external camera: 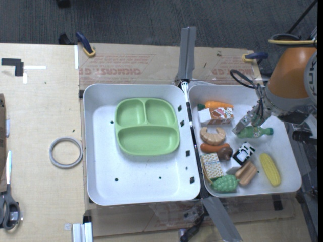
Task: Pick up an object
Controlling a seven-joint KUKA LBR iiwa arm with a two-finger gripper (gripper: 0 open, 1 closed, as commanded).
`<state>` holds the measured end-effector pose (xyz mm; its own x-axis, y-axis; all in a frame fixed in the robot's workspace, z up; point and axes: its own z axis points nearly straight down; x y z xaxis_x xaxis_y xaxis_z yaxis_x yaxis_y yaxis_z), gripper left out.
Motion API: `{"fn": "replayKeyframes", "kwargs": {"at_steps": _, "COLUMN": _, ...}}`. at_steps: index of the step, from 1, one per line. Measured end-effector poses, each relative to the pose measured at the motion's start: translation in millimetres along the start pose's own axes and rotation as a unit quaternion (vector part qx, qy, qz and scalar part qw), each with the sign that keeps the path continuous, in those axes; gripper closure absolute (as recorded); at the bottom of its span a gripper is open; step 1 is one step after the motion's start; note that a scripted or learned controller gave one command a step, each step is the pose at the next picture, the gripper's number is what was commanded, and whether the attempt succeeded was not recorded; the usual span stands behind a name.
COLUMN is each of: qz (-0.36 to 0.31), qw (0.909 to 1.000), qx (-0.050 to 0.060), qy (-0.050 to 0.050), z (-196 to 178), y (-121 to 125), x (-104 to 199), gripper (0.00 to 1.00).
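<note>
You are looking down at a slant on a wooden bench with two shallow white bins side by side. Your arm (295,77) reaches in from the right, its orange band high over the right bin's (290,185) far corner, the grey wrist angling down and to the left into that bin. The gripper (251,122) sits low at the tip of the wrist, just above and touching or nearly touching the neck end of a green toy bottle (256,132) that lies on its side on the bin floor. The view is too small and blurred to say how wide the pincer stands or whether the bottle is between its tips. Left of the bottle lie a carrot (218,105), a small red and white carton (217,115), a bagel (212,135) and a brown sausage (218,148). Nearer the front edge you have a black and white block (244,153), a yellow corn cob (271,169), a hot dog (246,173), a cracker box (211,166) and a green leafy piece (224,184). The left bin (101,185) holds a green divided plate (147,126). On the bench to the left rests a grey tape ring (66,152), with scissors (9,208) near the front edge.
</note>
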<state>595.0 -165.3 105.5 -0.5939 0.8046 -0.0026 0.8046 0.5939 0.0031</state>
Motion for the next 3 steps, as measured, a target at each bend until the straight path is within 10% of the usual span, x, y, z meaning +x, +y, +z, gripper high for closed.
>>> {"fn": "replayKeyframes", "kwargs": {"at_steps": 1, "qz": 0.024, "qw": 0.9997, "qx": 0.001, "qy": 0.000, "z": -80, "y": -21, "x": -56, "gripper": 1.00}}
{"fn": "replayKeyframes", "kwargs": {"at_steps": 2, "qz": 0.111, "qw": 0.9938, "qx": 0.002, "qy": 0.000, "z": -177, "y": -10, "x": -46, "gripper": 1.00}}
{"fn": "replayKeyframes", "kwargs": {"at_steps": 3, "qz": 0.218, "qw": 0.9759, "qx": 0.003, "qy": 0.001, "z": -118, "y": 22, "x": 21, "gripper": 1.00}}
